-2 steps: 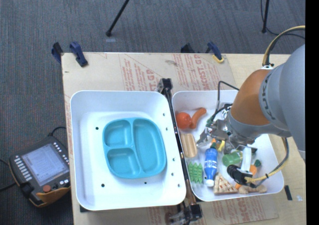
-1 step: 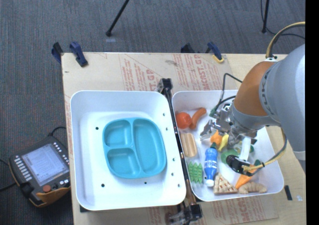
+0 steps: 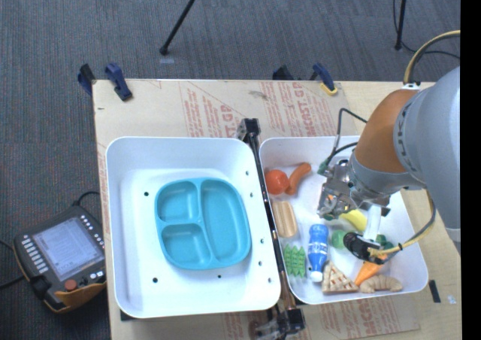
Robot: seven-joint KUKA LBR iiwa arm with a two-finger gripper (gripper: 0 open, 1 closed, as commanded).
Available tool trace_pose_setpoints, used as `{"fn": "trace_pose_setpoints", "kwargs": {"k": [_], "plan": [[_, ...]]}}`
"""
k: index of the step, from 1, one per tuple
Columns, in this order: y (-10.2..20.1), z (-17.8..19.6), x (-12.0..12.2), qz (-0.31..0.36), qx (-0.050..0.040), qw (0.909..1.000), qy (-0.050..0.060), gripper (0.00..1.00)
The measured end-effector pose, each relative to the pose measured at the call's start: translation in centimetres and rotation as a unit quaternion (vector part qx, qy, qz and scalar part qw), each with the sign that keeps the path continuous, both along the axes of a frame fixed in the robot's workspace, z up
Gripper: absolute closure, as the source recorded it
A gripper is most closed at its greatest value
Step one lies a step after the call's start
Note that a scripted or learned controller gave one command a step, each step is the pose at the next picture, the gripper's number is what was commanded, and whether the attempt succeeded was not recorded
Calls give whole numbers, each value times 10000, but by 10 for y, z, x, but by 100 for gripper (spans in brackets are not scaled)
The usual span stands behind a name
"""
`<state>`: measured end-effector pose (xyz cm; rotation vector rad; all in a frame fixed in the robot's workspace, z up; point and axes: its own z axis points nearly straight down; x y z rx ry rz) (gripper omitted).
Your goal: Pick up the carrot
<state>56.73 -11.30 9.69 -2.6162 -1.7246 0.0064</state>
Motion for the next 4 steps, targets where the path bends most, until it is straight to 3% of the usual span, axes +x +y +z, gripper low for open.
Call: {"fn": "trace_pose_setpoints", "kwargs": {"k": [1, 2, 3, 4], "plan": [[0, 0, 0, 1, 0, 10000, 0, 0], [0, 10, 0, 11, 11, 10000, 16, 100], [0, 10, 0, 12, 11, 10000, 17, 0], [-1, -10, 20, -192, -15, 9998, -22, 0]]}}
